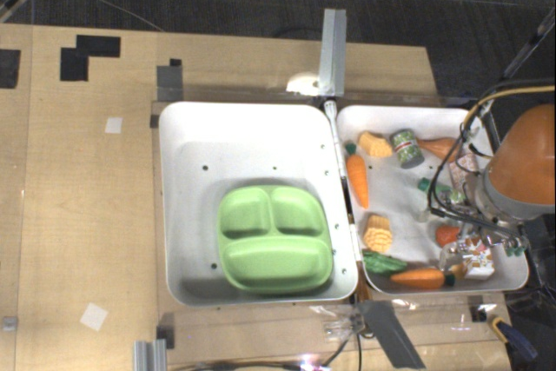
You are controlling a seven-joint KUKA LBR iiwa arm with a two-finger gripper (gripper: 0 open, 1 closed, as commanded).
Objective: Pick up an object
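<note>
Low in the right bin (391, 119), claw (469, 255) beside orange carrot (419, 278), grip state unclear.

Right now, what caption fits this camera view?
Robot arm reaching into a bin of toy food beside a green tray.

A light green divided plastic plate (274, 238) sits in the left white shallow bin (187, 187); an orange toy carrot (357, 180) lies in the right white bin (395, 114).

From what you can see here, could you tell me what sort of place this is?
Probably a robotics lab: a wooden bench with two white bins, toy food such as a carrot, and a robot arm.
</note>
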